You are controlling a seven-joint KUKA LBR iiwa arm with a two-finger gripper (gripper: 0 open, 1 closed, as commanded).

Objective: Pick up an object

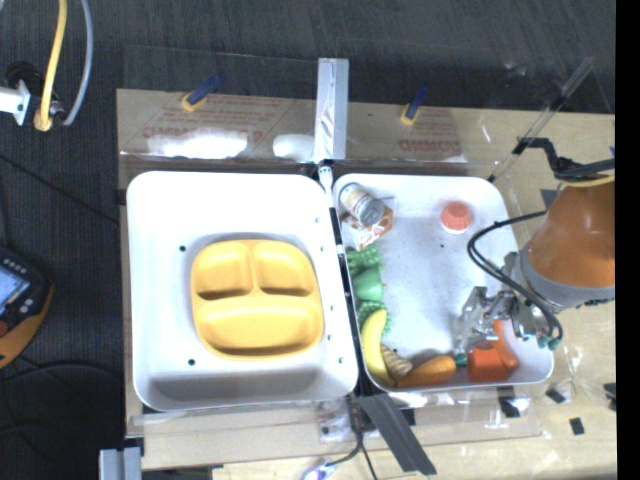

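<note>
From here I cannot tell how the jaws stand; the gripper (487, 320) hangs low in the right bin (425, 268), near its front right corner, just above or against an orange-red block (492, 361). Nothing is visibly lifted, so by my reckoning the pick is not yet done. Beside the block lie a carrot-like piece (430, 370), a banana (371, 342) and green toys (366, 276). The left bin (160, 218) holds a yellow tray (258, 297).

A yellow tray (258, 296) sits in the left bin (160, 208). At the lower right, the gripper (478, 330) is low in the right bin (420, 268), just beside an orange block (492, 362).
</note>
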